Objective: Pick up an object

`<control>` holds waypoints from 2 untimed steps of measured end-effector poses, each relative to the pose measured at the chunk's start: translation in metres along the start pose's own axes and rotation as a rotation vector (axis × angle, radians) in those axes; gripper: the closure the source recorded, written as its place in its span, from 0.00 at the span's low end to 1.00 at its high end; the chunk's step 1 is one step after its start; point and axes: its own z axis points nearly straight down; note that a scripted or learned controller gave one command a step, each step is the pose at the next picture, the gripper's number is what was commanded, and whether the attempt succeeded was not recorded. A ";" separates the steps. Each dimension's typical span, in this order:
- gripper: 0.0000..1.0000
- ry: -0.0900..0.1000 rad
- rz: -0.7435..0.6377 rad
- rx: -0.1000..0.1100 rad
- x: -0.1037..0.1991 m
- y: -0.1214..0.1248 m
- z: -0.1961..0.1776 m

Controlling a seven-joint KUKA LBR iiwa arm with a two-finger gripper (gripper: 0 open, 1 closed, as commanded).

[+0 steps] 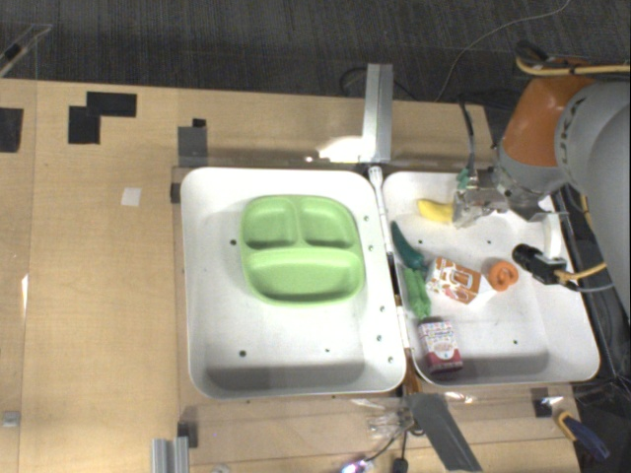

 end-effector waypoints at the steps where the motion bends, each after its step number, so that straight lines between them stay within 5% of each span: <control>1: 1.00 0.005 -0.274 0.012 0.027 0.007 -0.021; 2: 0.00 0.005 -0.274 0.012 0.027 0.007 -0.021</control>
